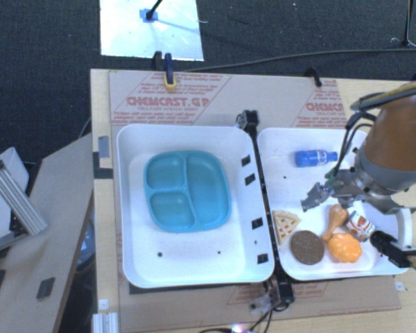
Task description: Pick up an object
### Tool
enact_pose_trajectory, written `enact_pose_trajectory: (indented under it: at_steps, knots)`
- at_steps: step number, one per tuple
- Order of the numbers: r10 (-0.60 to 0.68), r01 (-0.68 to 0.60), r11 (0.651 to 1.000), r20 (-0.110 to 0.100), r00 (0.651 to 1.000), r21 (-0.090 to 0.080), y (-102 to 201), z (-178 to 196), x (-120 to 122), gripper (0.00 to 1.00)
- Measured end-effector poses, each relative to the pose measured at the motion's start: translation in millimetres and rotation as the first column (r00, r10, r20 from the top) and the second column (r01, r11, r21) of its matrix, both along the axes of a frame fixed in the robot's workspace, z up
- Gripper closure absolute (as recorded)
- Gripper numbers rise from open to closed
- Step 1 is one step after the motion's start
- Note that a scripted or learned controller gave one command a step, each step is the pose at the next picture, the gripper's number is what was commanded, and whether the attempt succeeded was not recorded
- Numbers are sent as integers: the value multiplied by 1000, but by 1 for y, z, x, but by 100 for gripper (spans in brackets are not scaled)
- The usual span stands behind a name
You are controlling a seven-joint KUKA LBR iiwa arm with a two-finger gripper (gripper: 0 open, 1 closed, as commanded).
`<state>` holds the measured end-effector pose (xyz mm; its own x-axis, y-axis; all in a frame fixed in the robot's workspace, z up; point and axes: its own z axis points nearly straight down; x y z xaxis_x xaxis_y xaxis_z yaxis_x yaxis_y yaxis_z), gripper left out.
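Arm: the grey arm with the orange band entered from the right edge of the frame and hung over the right bin (286,141).
End effector: the end effector (335,190) sat at centre-right of the frame, above the bin floor; whether it was released or clenched could not be told.
Nearest object: the drumstick-shaped toy (336,220) lay just below the end effector in the frame (judged the likeliest target).
Long axis: the toy ran from upper right to lower left.
Neighbours: an orange toy (345,248) touched its lower end; a brown round piece (308,247) and a pizza slice (286,225) lay to the lower left.
Farther object: a blue bottle (315,158) lay toward the upper left.
Left bin: it held a teal divided plate (188,189).
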<state>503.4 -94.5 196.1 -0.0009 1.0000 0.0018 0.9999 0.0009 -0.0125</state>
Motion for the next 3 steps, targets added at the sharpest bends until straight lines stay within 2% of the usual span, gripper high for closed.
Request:
enact_pose_trajectory:
  at_steps: [1,2,3]
  knots:
    - [3,-3,1000,14,1000,-2,0,6,3,0]
    - [1,-1,1000,9,1000,-1,2,-56,4,0]
    - [-1,1,1000,15,1000,1,2,-105,6,0]
